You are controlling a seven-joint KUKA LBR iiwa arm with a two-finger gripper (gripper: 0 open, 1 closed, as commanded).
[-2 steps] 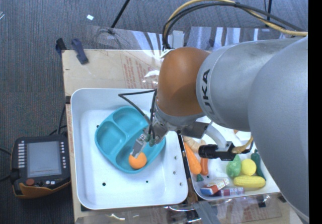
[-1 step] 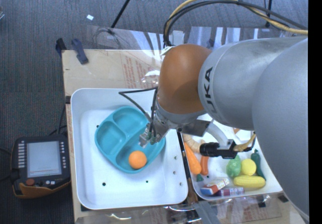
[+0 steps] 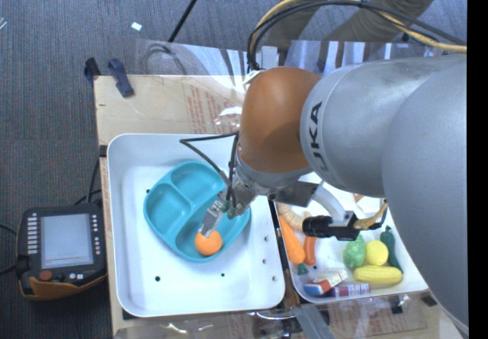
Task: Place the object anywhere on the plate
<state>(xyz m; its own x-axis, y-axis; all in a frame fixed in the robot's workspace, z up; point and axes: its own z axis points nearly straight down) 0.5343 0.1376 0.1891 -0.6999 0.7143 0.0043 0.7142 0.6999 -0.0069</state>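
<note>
one orange ball sits in the big compartment of the one blue plate, left bin. claw hangs right over it, touching its top; can't tell if the tips are apart or clamped. looks placed already. right bin: one carrot, one lemon, one corn cob.

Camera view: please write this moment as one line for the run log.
pincer over blue plate | orange ball on plate, at pincer tip | grip: cannot tell | plate in left bin | other toys in right bin
</note>
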